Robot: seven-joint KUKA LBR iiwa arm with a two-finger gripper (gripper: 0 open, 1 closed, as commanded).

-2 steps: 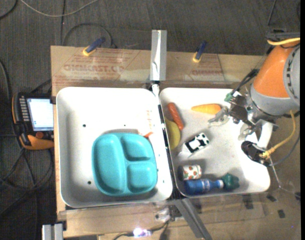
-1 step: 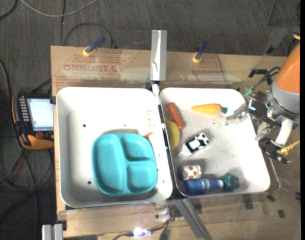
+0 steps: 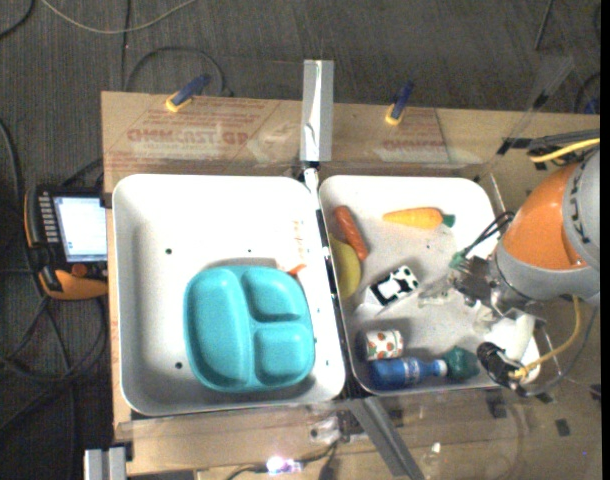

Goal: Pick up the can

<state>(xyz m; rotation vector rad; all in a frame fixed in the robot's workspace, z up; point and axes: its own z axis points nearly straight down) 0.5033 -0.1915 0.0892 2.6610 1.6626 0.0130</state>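
Note:
The can (image 3: 383, 344), a small white cylinder with red spots, stands in the front part of the right bin (image 3: 417, 196), just above a blue bottle. My gripper (image 3: 461, 286) hangs over the right side of that bin, to the right of the can and a little farther back, well apart from it. The grey wrist and the orange band (image 3: 548, 236) rise behind it at the bin's right wall. Nothing shows in the gripper.
The right bin also holds a carrot (image 3: 416, 218), a red sausage (image 3: 350, 232), a banana (image 3: 346, 266), a black-and-white toy (image 3: 393, 285) and a blue bottle (image 3: 410, 371) with a green cap. A turquoise divided plate (image 3: 249, 326) lies in the left bin (image 3: 145, 218).

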